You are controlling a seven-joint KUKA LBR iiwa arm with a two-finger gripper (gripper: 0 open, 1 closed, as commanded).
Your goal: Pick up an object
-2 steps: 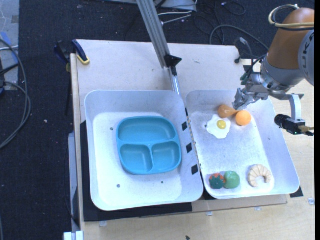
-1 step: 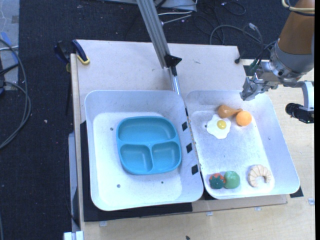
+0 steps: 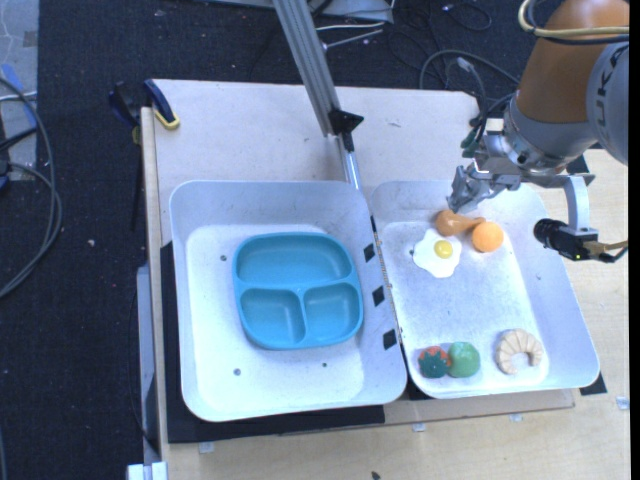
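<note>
This is a robotics lab or test cell, not a home or kitchen. A pale bench (image 3: 300,128) stands on dark carpet-like flooring (image 3: 80,268) strewn with loose cables (image 3: 25,168), and a slanted aluminium strut (image 3: 305,48) rises from the bench toward the camera mount. Two shallow white bins (image 3: 200,368) sit side by side, a staged set-up, with plastic toy food (image 3: 450,360) in one and a blue divided tray (image 3: 298,290) in the other. An industrial grey arm (image 3: 570,78) with an orange band reaches in from the right.
</note>
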